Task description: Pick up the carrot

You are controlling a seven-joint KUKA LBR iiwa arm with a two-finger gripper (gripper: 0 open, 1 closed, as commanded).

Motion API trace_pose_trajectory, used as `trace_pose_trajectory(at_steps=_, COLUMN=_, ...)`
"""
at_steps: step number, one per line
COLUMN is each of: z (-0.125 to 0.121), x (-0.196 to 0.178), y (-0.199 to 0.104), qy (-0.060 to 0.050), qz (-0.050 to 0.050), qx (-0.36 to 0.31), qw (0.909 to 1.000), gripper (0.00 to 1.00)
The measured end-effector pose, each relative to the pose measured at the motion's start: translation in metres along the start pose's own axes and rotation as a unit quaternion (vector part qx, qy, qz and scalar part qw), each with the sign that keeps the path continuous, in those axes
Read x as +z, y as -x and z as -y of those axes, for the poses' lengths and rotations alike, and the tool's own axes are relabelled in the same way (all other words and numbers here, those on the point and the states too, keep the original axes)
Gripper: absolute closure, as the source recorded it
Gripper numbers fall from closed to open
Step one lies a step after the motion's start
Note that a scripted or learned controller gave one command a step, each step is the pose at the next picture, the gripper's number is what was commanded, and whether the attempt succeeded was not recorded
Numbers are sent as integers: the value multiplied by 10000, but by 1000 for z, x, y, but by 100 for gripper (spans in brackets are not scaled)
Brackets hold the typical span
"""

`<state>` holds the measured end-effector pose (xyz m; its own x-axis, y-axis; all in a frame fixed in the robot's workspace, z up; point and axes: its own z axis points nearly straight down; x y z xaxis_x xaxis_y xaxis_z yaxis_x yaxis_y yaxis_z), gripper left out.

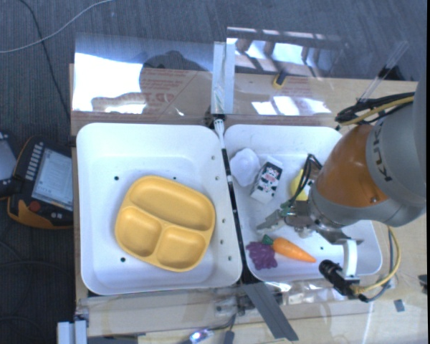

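Observation:
The carrot [294, 250], orange with a green top pointing left, lies flat near the front of the right bin [358, 267]. My gripper [285, 219] hangs just above and slightly behind the carrot, under the orange wrist band. The carrot rests on the bin floor, apart from the gripper. The arm hides the right part of this bin.
Purple grapes [261, 255] lie against the carrot's green end. A white lump [245, 165], a cow-patterned carton [267, 180] and a yellow item [299, 185] sit behind the gripper. A yellow divided plate [165, 222] lies in the left bin [100, 156].

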<state>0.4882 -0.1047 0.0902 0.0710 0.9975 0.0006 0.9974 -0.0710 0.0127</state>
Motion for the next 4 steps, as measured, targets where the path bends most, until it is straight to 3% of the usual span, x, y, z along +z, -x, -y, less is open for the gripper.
trace_pose_trajectory(at_steps=1, z=-1, x=-1, y=-4, qy=30, qz=42, qx=-781, qw=9969, gripper=0)
trace_pose_trajectory(at_steps=2, z=-1, x=0, y=4, qy=10, qz=11, qx=-1635, qw=9865, gripper=0)
trace_pose_trajectory(at_steps=3, z=-1, x=-1, y=2, qy=25, qz=37, qx=-2694, qw=9630, gripper=0)
trace_pose_trajectory(at_steps=4, z=-1, x=-57, y=68, qy=-63, qz=-7, qx=-3614, qw=9324, gripper=0)
